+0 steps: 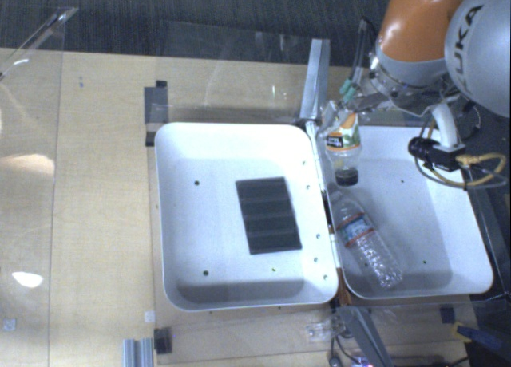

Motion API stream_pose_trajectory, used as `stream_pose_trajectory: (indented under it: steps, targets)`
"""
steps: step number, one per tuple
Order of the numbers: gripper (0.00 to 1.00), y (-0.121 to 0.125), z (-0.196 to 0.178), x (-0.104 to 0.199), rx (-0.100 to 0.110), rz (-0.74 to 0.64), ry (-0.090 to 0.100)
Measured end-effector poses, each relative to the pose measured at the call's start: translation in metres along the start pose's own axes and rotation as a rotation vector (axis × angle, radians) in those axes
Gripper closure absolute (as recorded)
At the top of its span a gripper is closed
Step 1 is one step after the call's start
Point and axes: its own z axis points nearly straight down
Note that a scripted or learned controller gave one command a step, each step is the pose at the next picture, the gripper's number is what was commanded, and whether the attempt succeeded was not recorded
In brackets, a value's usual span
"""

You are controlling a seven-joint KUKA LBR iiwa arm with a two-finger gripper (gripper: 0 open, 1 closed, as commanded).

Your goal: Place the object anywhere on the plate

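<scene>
Bottle [342, 144] in claw [346, 110]

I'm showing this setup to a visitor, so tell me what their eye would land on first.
The orange-banded arm at top right dominates. Next comes the dark ribbed plate, lying flat in the middle of the left bin. In the right bin a clear bottle lies on its side, and a small bottle sits upright just under the gripper at the divider.

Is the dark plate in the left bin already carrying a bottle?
No. The dark plate lies bare in the left bin, while the clear bottle lies on its side in the right bin.
</scene>
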Motion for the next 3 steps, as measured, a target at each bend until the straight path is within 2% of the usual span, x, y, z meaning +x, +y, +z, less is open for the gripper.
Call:
stream_pose_trajectory:
  steps: [1, 3]
  targets:
    - [1.0, 0.019, -0.11, 0.066, 0.0, -0.229, 0.0]
    - [1.0, 0.022, -0.132, 0.067, -0.011, -0.234, -0.001]
